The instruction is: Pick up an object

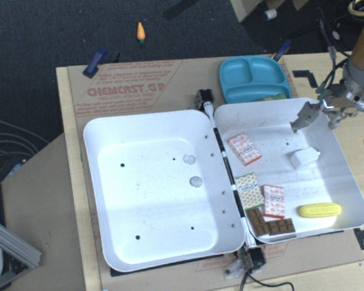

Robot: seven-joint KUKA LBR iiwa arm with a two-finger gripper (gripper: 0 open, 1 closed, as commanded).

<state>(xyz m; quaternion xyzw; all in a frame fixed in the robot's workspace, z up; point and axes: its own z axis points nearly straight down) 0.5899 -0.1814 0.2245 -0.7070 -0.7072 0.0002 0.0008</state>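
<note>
The right bin [335, 160] holds several objects. A white block [304, 157] lies near its middle, with a red-and-white packet [244, 149] to its left. Further forward are a green-patterned packet [249, 190], another red-and-white packet [274, 201], a brown chocolate bar [271, 221] and a yellow corn cob [320, 210]. My gripper [321, 118] hangs over the bin's back right part, above and behind the white block. Its fingers are spread apart and nothing is between them.
The left bin [109, 180] has two small grey discs [192, 170] on its floor. A teal divided tray [255, 78] sits behind the right bin. A blue clip [94, 62] lies on the board's back left, and cables hang at the right edge.
</note>
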